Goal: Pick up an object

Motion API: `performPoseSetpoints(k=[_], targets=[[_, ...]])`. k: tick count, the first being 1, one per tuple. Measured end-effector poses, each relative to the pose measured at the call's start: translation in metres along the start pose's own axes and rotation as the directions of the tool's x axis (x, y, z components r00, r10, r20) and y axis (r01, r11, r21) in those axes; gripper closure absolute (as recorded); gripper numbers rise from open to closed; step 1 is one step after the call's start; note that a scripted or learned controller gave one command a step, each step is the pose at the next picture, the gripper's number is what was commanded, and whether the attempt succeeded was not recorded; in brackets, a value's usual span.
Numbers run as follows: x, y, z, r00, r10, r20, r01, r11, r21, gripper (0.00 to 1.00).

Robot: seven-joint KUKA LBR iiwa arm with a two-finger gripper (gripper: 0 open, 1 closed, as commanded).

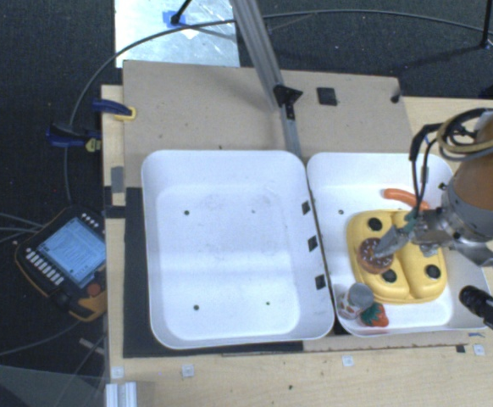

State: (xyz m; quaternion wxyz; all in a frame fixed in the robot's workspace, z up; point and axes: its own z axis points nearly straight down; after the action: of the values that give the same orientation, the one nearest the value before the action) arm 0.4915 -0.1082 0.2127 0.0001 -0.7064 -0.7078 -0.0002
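Yellow toy (403, 270) lies flat in the right bin (340, 185), long axis slanting toward the bin's near-right corner; gripper (388, 246) above it, grip unclear.

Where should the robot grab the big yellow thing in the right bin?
Probably at an outer edge of the yellow thing, coming straight down. It lies flat and wide in the right bin, too broad to pinch across, and its near edge has some free space. The end effector hovers over its left part.
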Motion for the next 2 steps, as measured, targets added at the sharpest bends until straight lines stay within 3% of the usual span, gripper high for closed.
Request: performPoseSetpoints(k=[1,2], targets=[[0.001,0.006,0.043,1.0,0.001,0.0,-0.001,1.0,0.002,0.0],[0.0,-0.003,0.098,1.0,0.001,0.0,-0.001,1.0,0.001,0.0]])
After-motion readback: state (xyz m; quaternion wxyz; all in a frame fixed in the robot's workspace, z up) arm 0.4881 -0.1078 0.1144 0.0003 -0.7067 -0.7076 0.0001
